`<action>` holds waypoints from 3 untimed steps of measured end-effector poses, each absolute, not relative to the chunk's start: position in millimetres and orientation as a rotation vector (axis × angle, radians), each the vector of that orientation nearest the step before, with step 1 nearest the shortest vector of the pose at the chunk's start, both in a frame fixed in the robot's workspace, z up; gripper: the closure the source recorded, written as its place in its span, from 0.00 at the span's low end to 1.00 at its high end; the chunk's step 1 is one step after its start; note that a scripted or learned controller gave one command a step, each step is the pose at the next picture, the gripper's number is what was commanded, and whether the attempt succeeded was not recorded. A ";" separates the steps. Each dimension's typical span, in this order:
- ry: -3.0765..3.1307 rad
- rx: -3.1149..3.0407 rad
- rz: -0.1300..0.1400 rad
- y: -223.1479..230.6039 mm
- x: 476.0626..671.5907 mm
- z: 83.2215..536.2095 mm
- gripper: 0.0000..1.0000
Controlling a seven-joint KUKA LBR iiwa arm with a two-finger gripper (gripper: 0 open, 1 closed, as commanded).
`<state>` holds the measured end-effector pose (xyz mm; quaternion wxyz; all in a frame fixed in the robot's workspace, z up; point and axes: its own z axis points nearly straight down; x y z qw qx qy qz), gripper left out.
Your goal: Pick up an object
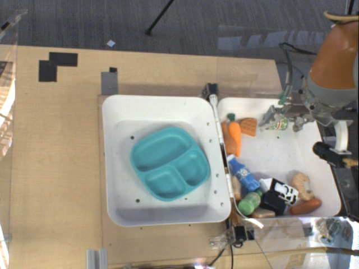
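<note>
- Far left, bare wooden bench, black tape patches up near its top edge
- Left bin next, and sitting in it a teal divided plate with three compartments, turned at a slant
- Across the divider into the right bin, an orange carrot toy lies along the left wall, with a small orange-brown piece touching its top end
- Lower down, a blue bottle with a white label, print too small to read
- Below it a green round piece, then a black box with white markings I can't read
- Lower right corner, a tan lumpy piece and a reddish sausage shape just beside each other
- Now the arm: grey with the orange band, reaching in from the right, wrist low over the bin's top edge
- Gripper points left, and a small green-and-white object sits right at its tip
- Is it pinched between the fingers or only lying under them? I cannot tell, nor how far apart the jaws are
</note>
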<state>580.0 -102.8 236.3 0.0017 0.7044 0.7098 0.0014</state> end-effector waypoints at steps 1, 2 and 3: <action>2.156 2.275 0.012 -82.8 610.8 100.5 0.00; 2.158 2.272 0.013 -81.8 611.5 109.7 1.00; 1.917 2.483 0.012 -46.7 608.3 188.3 1.00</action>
